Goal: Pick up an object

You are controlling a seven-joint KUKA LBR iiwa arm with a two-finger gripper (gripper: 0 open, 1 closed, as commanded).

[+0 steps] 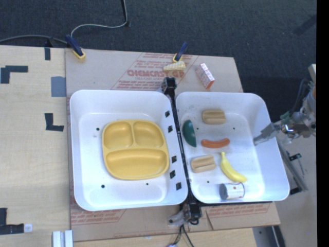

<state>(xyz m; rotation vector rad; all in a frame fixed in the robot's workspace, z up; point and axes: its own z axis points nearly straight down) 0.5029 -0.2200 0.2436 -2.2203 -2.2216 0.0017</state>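
Observation:
The right bin (267,153) holds several toy foods. A tan bun (213,117) lies at the back, with a dark green vegetable (189,133) to the left by the divider. A red sausage (215,143) sits mid-bin. Nearer the front are a second bun (203,163), a yellow banana (232,171) and a small grey-and-white can (232,191). My gripper (263,135) hangs at the right bin's right rim, to the right of the sausage, with nothing seen in it. The arm's wrist (300,120) is partly cut off at the view's right.
In the left bin (85,153) lies a yellow divided plate (135,149). Behind the bins, on the cardboard, are a small red-and-white box (206,76), a yellow wedge (175,65) and two clamps (76,47). A cable runs across the dark floor at the back.

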